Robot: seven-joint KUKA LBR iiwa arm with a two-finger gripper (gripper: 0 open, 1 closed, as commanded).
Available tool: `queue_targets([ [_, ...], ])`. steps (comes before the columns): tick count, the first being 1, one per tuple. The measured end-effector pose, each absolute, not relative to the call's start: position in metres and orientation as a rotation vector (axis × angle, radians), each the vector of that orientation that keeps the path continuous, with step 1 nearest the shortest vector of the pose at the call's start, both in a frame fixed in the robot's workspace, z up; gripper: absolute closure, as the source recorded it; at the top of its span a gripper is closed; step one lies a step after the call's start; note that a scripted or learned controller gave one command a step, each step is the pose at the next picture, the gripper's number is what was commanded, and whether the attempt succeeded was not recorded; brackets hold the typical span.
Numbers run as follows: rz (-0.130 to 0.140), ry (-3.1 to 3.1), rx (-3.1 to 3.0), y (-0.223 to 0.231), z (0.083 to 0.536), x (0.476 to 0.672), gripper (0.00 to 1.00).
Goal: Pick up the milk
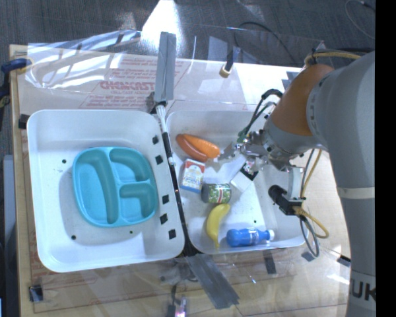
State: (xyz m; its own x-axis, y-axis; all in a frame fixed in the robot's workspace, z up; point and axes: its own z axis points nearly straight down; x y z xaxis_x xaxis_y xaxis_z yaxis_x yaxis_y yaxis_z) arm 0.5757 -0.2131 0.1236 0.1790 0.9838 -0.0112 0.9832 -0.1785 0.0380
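Observation:
The milk [193, 175] is a small white carton with red and green print. It lies near the left wall of the right bin [277, 233], just below an orange carrot [198, 146] and beside a green can [216, 193]. My gripper [241, 157] hangs over the middle of the right bin, to the right of the milk and a little above the can. It is apart from the carton, and I see nothing held in it.
A yellow banana [214, 220] and a blue bottle [248, 236] lie at the front of the right bin. The left bin [46, 177] holds a blue divided tray [115, 185]. Cables [303, 210] hang from the wrist at the right rim.

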Motion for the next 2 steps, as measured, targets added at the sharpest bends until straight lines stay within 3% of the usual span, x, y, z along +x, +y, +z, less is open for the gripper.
queue_targets([
  [2, 0.024, 1.990, 2.384, -0.2131, 0.1236, 0.5757, 0.00],
])
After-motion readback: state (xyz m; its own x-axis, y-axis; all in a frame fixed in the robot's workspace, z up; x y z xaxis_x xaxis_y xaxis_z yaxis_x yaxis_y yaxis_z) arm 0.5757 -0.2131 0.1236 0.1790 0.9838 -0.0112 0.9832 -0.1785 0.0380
